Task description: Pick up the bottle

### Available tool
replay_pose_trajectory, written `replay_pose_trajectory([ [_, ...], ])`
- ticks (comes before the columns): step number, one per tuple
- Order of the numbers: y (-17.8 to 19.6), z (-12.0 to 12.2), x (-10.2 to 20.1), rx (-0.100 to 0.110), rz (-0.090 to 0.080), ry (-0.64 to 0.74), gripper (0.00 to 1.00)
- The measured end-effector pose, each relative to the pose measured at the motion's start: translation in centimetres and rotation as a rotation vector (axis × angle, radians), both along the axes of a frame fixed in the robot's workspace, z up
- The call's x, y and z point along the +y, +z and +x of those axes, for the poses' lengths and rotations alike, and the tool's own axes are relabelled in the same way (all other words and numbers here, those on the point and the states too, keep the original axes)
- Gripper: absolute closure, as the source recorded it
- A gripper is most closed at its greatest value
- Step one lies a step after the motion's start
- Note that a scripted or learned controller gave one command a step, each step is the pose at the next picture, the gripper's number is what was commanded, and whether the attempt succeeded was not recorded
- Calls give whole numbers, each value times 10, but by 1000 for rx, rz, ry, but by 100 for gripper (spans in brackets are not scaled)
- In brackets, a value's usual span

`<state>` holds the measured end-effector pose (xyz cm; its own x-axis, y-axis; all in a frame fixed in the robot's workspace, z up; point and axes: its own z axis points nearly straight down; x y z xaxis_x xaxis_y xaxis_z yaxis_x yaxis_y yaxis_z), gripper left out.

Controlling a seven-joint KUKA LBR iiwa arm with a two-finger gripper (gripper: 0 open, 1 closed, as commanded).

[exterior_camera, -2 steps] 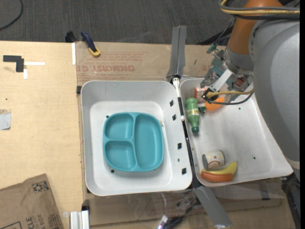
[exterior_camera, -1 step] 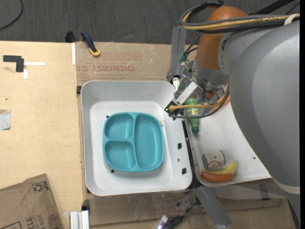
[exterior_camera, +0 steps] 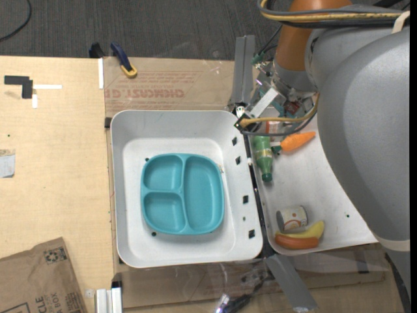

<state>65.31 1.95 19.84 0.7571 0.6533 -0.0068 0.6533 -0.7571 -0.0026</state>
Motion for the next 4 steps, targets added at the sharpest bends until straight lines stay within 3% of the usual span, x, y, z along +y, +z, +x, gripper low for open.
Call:
replay_pose_trajectory([
  [1, -10, -89, -64, 1, 1, 51, 0],
  [2, -10, -53, -18, 0, 0, -92, 0],
  [3, -68, -46, -114, 2, 1, -26, 0],
  [4, -10, -21, -60, -2, 0, -170, 0],
])
